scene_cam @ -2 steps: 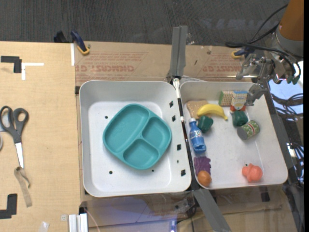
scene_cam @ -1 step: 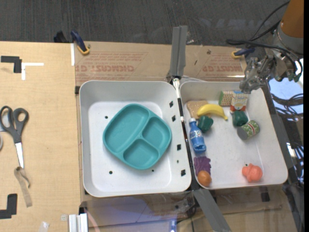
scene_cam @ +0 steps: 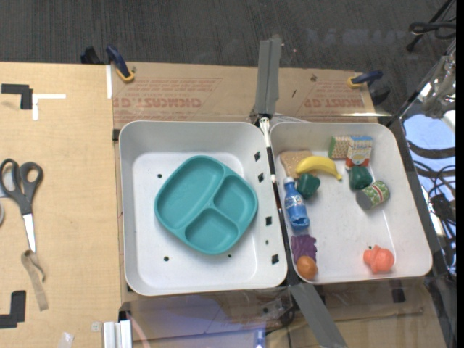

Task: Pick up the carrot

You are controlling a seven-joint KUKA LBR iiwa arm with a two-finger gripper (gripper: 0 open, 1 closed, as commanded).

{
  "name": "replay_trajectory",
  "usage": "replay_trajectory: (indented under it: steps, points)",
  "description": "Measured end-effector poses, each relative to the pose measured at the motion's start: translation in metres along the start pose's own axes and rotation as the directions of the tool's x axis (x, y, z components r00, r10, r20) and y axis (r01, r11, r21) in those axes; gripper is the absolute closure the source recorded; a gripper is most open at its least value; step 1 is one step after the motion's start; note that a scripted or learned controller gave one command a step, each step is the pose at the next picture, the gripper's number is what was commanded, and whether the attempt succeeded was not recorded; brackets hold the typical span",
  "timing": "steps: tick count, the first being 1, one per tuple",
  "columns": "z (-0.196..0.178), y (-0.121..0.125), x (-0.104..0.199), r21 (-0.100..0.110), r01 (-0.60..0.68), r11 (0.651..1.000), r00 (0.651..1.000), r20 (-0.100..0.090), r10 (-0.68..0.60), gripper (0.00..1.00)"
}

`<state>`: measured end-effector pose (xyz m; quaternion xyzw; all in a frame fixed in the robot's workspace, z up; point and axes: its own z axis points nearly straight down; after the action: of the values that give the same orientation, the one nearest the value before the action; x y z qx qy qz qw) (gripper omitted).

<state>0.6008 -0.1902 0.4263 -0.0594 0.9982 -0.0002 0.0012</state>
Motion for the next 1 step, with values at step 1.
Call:
replay_trajectory:
  steps: [1]
  points:
    - [-0.0647,-0.0350,-0.0268,-0.001,0.267,0.964,0.964,0.002,-0.267,1.00]
